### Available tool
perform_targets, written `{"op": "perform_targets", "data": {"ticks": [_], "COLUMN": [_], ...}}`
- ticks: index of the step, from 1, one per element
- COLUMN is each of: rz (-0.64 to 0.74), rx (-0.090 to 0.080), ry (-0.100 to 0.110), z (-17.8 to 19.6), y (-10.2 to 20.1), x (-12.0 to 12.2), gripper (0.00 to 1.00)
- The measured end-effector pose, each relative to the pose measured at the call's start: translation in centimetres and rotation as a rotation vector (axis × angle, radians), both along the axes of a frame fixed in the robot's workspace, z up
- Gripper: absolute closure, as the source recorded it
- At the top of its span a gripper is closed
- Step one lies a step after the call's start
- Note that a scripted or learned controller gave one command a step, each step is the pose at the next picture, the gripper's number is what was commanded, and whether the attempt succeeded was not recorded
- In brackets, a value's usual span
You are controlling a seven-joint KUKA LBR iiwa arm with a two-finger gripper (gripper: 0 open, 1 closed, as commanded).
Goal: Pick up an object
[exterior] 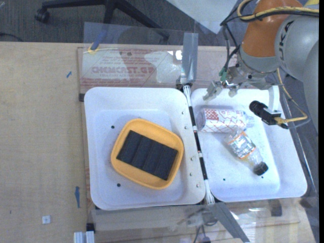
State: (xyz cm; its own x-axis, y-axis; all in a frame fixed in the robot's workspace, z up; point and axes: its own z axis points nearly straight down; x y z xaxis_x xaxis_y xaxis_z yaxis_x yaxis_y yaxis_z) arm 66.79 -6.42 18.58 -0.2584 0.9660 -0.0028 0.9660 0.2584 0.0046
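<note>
Gripper (221, 86) hovering with fingers standing apart and gripping nothing over the back edge of the right shallow white bin (288, 178), red-and-white cylindrical can (223, 121) lying on its side just below it, crumpled clear plastic bottle (245, 150) lying beside the can, yellow rectangular dish holding a black ridged block (147, 153) sitting in the left white bin (98, 110).

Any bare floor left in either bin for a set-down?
Right bin: free along the near edge, below the plastic bottle; its far half is crowded by the red-and-white can and the pincer. Left bin: bare strips around the yellow tray, widest at the far left corner.
</note>
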Motion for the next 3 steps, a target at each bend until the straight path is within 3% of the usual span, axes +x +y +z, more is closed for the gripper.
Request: {"op": "perform_targets", "data": {"ticks": [1,2,3], "rz": [0.023,0.224,0.313], "rx": [-0.004,-0.001,-0.001], "ry": [-0.033,0.001,0.0], "z": [-5.0,0.0,-7.0], "y": [-3.5,-0.3,-6.1], "x": [-2.1,-4.1,-6.9], "gripper": [0.0,0.0,0.0]}}
